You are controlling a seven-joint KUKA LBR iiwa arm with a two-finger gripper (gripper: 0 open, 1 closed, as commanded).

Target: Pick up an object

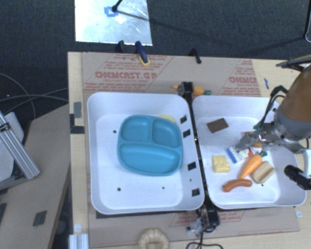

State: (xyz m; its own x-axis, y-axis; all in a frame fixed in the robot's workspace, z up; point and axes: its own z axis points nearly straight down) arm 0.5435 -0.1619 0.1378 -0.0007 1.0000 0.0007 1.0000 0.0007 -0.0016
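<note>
Where dark carpet surrounds it, cardboard-topped bench (145,69) bears two bins (101,139).

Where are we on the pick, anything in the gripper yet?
Done: the arm has reached into the right bin, with the gripper low over the cluster of items. In hand: nothing visibly held; the carrot, blue-white packet, cheese block, sausage, bread roll and brown square all lie on the bin floor. Left: grasp one and lift it.
</note>
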